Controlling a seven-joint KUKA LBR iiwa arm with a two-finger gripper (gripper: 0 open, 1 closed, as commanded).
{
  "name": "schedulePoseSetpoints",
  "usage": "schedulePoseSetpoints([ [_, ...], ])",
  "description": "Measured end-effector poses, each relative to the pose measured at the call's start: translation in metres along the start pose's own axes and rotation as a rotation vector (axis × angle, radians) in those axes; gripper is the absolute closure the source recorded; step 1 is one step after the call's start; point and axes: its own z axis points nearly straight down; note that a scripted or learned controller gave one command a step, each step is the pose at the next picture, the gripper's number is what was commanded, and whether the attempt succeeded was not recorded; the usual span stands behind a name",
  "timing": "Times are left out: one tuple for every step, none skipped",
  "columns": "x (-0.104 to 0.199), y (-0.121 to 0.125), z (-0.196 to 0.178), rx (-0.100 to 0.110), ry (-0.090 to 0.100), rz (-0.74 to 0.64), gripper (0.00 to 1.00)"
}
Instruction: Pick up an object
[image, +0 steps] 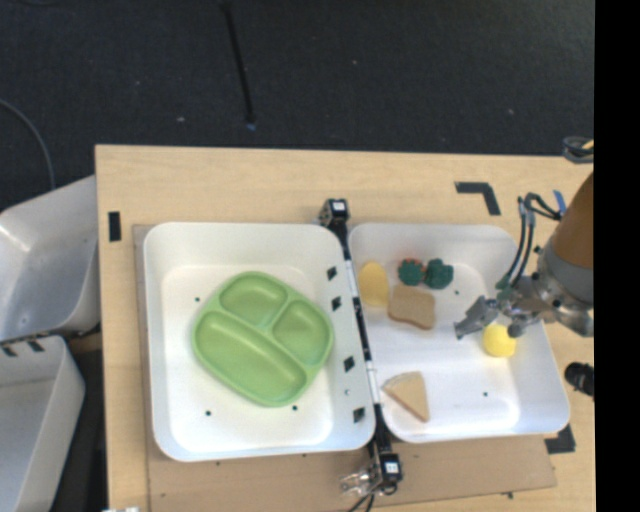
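The hand (492, 318) hangs over the right bin (520, 400), just beside a yellow ball (499, 342); a green divided plate (262, 338) sits in the left bin (170, 420).

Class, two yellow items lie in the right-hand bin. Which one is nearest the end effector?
The round yellow ball, right beside the end effector near the bin's right wall. The other, a longer yellow piece, lies far off by the divider.

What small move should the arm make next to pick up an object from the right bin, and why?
Probably lower the gripper a little onto the yellow ball. The gripper hovers right beside it near the right bin's right side, and the ball lies apart from the brown slice and the wedge, so nothing crowds it.
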Motion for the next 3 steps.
schedulePoseSetpoints([
  [0.000,0.003,-0.007,-0.013,-0.003,-0.004,0.00],
  [0.010,0.002,0.046,-0.009,-0.003,-0.002,0.00],
  [0.009,0.002,0.099,-0.009,-0.003,-0.001,0.00],
])
